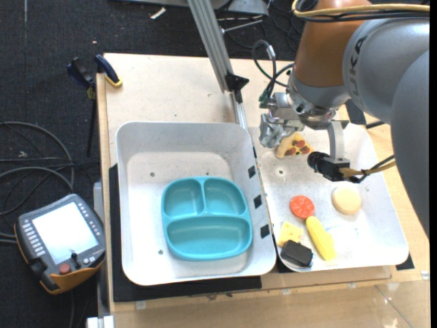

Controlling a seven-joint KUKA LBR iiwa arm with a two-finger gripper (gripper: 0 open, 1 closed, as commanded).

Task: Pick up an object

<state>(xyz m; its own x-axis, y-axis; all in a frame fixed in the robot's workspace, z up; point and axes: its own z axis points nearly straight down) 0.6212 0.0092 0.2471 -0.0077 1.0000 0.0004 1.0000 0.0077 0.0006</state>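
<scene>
Yellow pizza slice (295,145) lies at the right bin's (389,238) far end, just beside your gripper (272,134); whether its jaws grip anything, you cannot tell. Nearer you: tomato (302,206), corn (319,238), pale bun (347,200). Left bin (136,149) holds a teal tray (205,219).

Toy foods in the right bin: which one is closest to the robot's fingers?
The pizza slice, yellow with red spots, lies right beside the gripper at the bin's far end. The tomato, corn and cheese sit farther toward the front.
</scene>
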